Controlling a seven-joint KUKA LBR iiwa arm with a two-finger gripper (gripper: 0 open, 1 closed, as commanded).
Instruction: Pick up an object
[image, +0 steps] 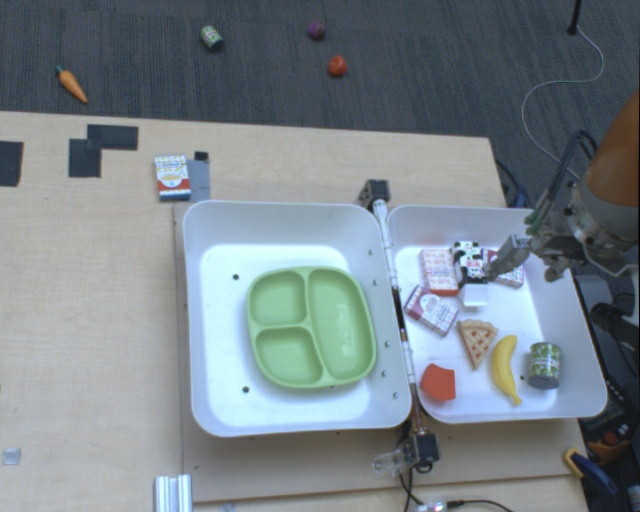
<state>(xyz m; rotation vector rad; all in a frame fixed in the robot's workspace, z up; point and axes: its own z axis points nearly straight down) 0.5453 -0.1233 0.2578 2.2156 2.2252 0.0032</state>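
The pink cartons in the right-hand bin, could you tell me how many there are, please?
2: one pink carton near the bin's far left, another pink carton just nearer the camera. The gripper may hide more.

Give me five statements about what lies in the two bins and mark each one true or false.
1. The green divided plate lies in the left bin. True.
2. The banana lies on the green divided plate. False: it lies in the right bin, between the pizza slice and the small can.
3. The red block sits in the right bin's near left corner. True.
4. The plate has three compartments with food in each. False: the compartments hold nothing.
5. The hand hangs over the left bin. False: it is over the far part of the right bin, beside the pink cartons.
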